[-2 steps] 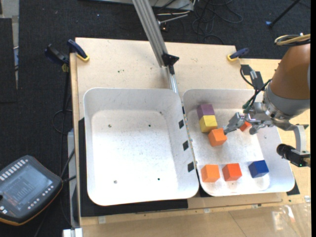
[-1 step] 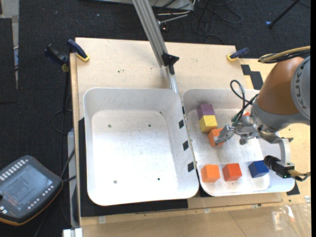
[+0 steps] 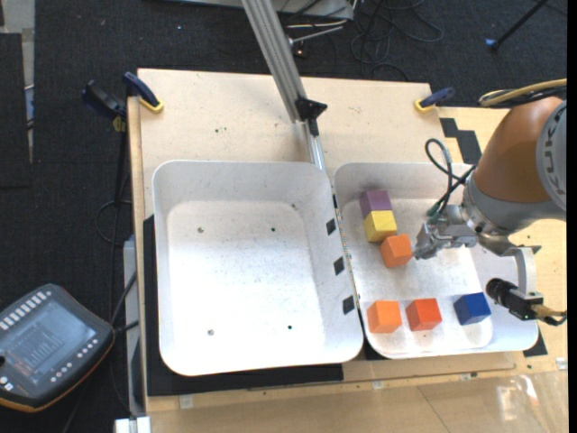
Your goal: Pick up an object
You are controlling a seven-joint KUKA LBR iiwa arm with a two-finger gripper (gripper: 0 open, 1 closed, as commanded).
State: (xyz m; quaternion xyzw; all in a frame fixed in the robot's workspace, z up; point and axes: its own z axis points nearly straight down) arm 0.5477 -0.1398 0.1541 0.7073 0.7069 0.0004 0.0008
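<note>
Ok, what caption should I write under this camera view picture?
Robot claw beside an orange block in the right bin, among five other colored blocks.

Counts: two white bins, left bin (image 3: 180,269) and right bin (image 3: 361,174). Six blocks, all in the right bin: one purple block (image 3: 375,200), one yellow block (image 3: 380,225), three orange blocks (image 3: 396,250) (image 3: 385,316) (image 3: 424,314), one blue block (image 3: 471,308). Two blue-and-yellow clamps at the counter's far corners (image 3: 141,91) (image 3: 434,99).
</note>
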